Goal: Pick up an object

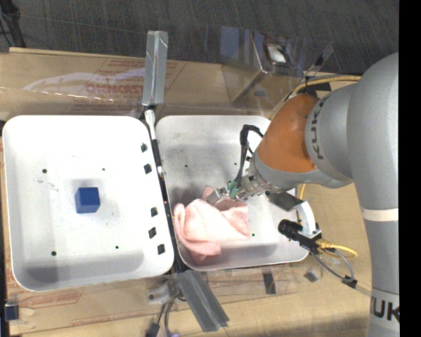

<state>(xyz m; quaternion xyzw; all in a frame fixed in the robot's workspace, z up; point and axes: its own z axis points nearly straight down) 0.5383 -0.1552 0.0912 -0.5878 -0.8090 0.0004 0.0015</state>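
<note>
Since the gripper (pixel 232 190) sits at the top edge of the pink cloth (pixel 209 227) in the right bin (pixel 196 135), I'd expect it to snag a thin fold and slip; can't tell its state. Left bin (pixel 27 146) holds a blue cube (pixel 88 199)

The arm's wrist (pixel 284 146) hides part of the right bin (pixel 196 128).

A dark grey ribbed carpet floor (pixel 91 9) was seen beyond the bench. The bench was covered by a flat brown cardboard sheet (pixel 69 76) printed with red lettering. Even, soft lighting was cast overall.
</note>
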